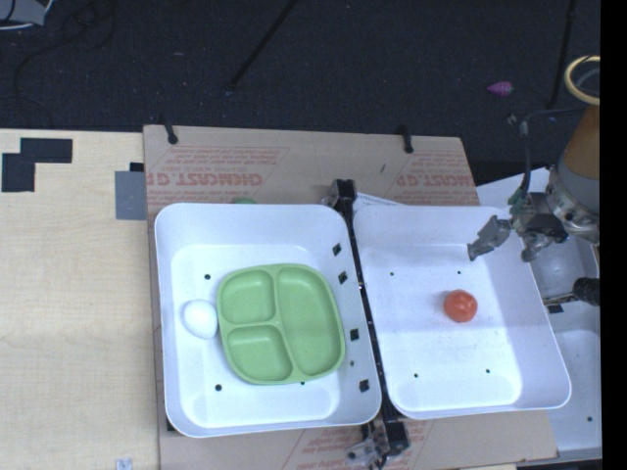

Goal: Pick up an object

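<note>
The task's thing is a small red-orange ball (460, 305), round and smooth-looking, with a darker patch near its top that could be a stem mark or a shadow; the picture is too coarse to settle which. It lies alone on the floor of the right bin (509, 385), right of that bin's centre and clear of every wall.

The hand (511, 238) hangs over the right bin's upper right corner, up and to the right of the ball and apart from it. Its two fingers (485, 240) are spread wide, with nothing between them.

The left bin (186, 399) holds a green three-compartment plate (280, 322), lying flat, and a white egg-shaped object (200, 318) just beside the plate's left rim. Both bins rest on a cardboard sheet (294, 169) on the worktop (69, 302).
</note>
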Controlling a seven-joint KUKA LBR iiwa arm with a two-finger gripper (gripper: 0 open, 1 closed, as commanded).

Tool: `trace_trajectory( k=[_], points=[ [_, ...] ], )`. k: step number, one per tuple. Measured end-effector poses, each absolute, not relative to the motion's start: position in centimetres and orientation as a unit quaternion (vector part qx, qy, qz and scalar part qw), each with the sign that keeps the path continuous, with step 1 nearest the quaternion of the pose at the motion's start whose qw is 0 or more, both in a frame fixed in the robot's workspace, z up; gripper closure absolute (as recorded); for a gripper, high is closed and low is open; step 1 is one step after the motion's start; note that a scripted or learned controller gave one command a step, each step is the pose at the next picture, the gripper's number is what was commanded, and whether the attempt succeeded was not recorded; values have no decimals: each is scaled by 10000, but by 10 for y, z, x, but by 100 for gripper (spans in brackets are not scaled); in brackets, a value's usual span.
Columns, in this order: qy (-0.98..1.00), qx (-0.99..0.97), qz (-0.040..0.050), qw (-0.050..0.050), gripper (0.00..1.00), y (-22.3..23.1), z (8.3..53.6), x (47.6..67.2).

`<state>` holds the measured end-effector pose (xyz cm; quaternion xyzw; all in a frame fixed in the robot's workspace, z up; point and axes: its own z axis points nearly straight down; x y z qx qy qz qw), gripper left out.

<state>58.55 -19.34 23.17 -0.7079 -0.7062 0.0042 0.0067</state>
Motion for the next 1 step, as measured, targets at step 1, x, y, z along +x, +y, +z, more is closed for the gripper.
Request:
trace_trajectory(
  k=[1],
  points=[
    [-7072, -7070, 6, 13, 0, -193, 240, 588]
  ],
)
